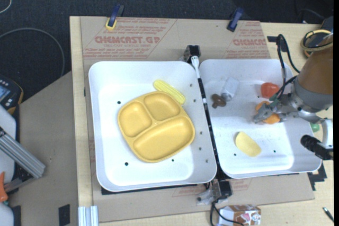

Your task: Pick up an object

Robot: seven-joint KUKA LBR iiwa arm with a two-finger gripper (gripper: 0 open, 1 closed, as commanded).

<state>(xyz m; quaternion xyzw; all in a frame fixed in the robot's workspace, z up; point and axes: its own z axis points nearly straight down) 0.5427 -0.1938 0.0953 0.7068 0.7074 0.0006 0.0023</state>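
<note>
So the gripper (263, 113) is down in the right bin (254, 166) by an orange piece (272, 119); can't tell its grip state.

Left bin (100, 129): mostly taken up by yellow tray (154, 125), corn (169, 91) touching its upper edge; open floor only along the left, top and bottom margins. Right bin (233, 169): open through the upper middle and lower left. Blocked at right by arm (316, 79) and gripper (263, 113) amid orange pieces (269, 88). Brown lump (217, 100) and clear piece (230, 87) near the divider; yellow chip (247, 144) low centre, well apart from both. Clamps (192, 53) at the bin joint.
</note>
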